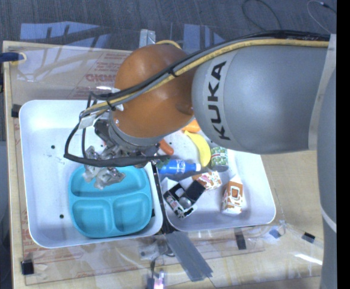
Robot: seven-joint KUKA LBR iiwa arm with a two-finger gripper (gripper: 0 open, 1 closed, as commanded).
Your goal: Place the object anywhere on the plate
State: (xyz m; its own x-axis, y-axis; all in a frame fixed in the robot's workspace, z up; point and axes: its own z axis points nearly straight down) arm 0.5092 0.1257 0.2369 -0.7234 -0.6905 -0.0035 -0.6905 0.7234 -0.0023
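Arm (247, 95): reaching in from right, bending down over left bin (39, 161).
End effector (106, 172): hovering at blue plate (112, 206)'s upper compartment; grip state unclear.
Object: impossible to identify.
Writing: "KUKA" showing on arm.

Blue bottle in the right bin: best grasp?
Take the blue bottle across the middle of its body, coming straight down from above. It lies on its side, long axis running roughly left to right, so the hand should close across the narrow width. The banana sits close behind it and the bin divider is near its left end, so a side approach looks crowded.
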